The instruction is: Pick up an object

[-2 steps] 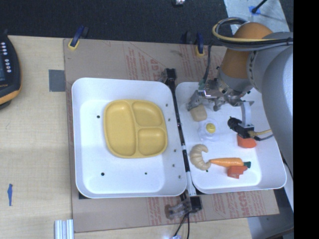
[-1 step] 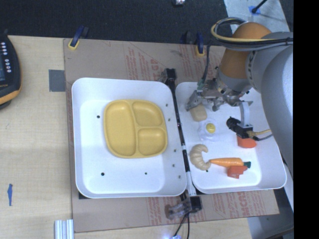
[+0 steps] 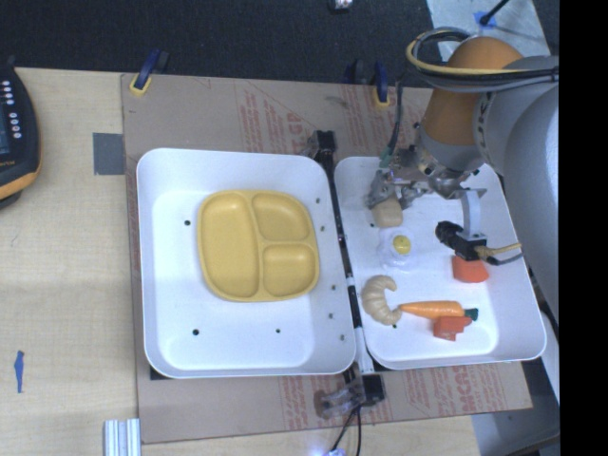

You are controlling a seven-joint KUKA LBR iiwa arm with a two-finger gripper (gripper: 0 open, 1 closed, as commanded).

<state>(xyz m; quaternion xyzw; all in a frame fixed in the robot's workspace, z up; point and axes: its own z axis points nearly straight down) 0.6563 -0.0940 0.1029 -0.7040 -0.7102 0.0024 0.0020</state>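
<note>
Left bin (image 3: pixel 171 302): yellow divided plate (image 3: pixel 258 245), flat, centred.
Right bin (image 3: pixel 503 302): croissant (image 3: pixel 380 297), curved, near front-left corner.
Beige lump (image 3: pixel 387 214): likely target. On bin floor, far-left part of right bin. Compact, no clear long axis or heading.
End effector (image 3: pixel 394 191): low, just above lump, contact unclear. Opening: cannot tell.
Toy fried egg (image 3: pixel 401 245): flat.
Carrot (image 3: pixel 432 308): long axis left-right, green end to right.
Status: nothing seen lifted. Grasp and lift judged outstanding.
</note>
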